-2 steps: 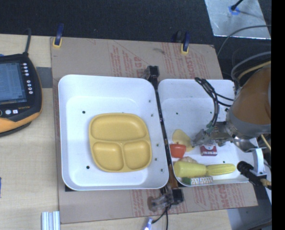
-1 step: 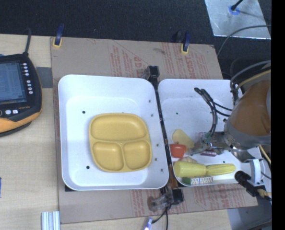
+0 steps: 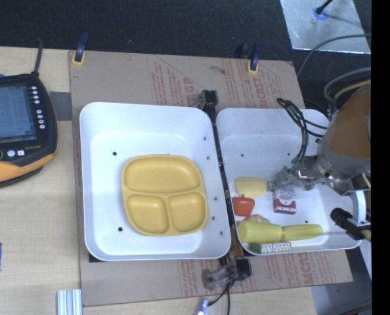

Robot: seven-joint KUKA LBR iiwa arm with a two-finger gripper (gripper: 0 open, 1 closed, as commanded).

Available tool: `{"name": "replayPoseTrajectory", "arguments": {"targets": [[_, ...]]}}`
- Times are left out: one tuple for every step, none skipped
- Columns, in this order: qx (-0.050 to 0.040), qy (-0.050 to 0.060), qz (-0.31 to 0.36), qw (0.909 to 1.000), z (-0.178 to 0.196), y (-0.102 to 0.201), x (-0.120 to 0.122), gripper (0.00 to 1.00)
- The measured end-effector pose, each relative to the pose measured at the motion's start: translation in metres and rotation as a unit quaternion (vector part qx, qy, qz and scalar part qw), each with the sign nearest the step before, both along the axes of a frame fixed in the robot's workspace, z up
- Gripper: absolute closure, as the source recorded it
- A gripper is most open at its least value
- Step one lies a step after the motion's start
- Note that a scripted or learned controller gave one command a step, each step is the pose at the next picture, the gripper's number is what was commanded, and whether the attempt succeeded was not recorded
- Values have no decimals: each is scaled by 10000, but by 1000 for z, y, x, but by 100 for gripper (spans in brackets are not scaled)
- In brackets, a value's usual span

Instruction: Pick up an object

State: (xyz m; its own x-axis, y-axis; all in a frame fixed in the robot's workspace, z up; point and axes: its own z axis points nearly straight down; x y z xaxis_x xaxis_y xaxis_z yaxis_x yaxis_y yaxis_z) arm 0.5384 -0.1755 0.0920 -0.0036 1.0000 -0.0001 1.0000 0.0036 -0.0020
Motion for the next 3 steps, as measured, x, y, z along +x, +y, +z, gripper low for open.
{"name": "replayPoseTrajectory", "arguments": {"targets": [[1,12,14,10000,10,-1,0,100],[-1,7,21,10000,0,72,61,100],[8,0,3,10000,100,136,44,100]]}}
